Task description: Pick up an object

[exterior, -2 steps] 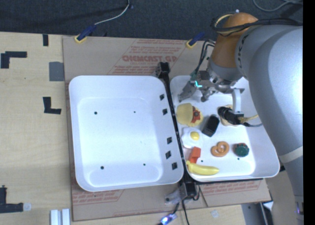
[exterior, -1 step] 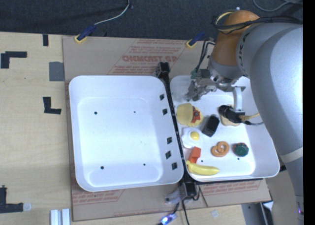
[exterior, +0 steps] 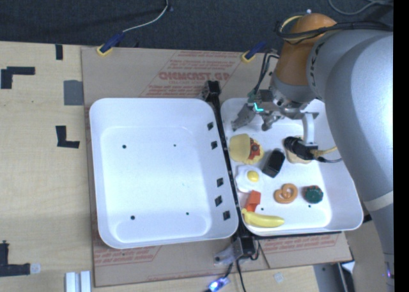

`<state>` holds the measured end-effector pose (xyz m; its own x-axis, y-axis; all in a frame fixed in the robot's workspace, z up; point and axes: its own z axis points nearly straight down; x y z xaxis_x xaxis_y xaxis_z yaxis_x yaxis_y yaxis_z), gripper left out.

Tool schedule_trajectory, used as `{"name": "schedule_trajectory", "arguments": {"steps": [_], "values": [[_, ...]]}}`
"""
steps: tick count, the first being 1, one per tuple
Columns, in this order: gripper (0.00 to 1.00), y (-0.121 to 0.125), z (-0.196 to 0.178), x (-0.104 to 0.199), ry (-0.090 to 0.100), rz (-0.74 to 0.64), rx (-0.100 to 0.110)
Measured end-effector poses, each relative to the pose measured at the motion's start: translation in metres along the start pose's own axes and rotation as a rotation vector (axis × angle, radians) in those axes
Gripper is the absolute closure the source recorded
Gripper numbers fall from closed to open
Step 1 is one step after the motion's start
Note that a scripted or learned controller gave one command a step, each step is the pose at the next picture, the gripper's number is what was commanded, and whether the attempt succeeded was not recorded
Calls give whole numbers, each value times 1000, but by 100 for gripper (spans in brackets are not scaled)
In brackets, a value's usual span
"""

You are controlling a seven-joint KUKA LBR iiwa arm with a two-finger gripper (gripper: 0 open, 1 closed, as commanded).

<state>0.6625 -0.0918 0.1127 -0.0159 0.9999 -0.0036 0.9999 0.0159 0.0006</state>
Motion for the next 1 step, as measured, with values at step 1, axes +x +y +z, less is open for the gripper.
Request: {"name": "schedule_trajectory", "arguments": {"steps": [1], "values": [[100,0,-8,2,0,-3,2]]}}
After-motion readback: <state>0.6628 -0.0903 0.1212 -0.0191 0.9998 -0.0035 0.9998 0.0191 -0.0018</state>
